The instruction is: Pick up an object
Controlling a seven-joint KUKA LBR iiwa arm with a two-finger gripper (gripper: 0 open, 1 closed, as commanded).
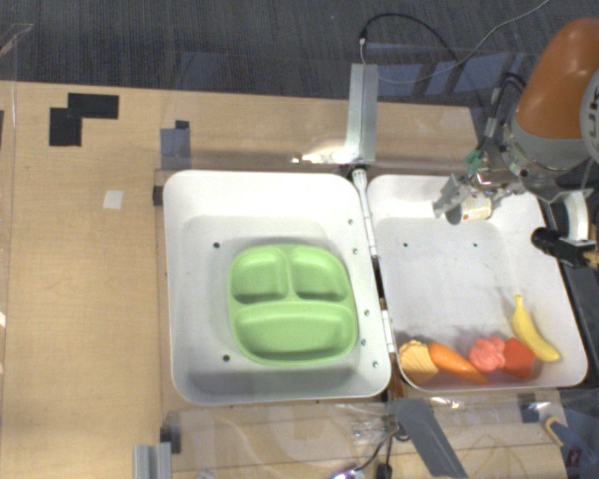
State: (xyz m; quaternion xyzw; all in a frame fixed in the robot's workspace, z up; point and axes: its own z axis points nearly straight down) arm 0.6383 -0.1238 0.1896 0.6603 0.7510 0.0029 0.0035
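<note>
Toy food waits untouched in the right bin; the reach has yet to be made.

Against the near wall of the right bin point(539, 267), a carrot point(457, 360), a pale ridged piece point(417, 358), a pink lump point(487, 353), a red piece point(519, 357) and a banana point(534, 331) are clustered, small and glossy. Left of that bin, a green tray point(292, 302) lies in the left bin point(195, 267). At that bin's far edge the claw point(463, 204) is seen above bare floor; whether it is spread cannot be told. A descent toward the near cluster is judged necessary.
</note>
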